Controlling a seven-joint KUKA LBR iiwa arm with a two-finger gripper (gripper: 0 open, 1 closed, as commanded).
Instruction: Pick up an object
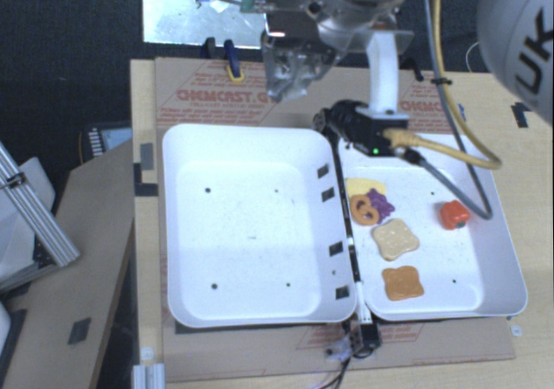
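Near the right bin's (498,279) front edge we see a toast slice (402,282), likely light, stiff, best pinched across its sides; our gripper (290,75) hangs beyond the bins, its grip state unclear.

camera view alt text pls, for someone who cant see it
A grey robot arm with its gripper hangs above the far edge of two shallow white bins set side by side. The right bin holds small toy foods: a red pepper, a pale toast slice, a brown toast slice, a pretzel and a purple piece.
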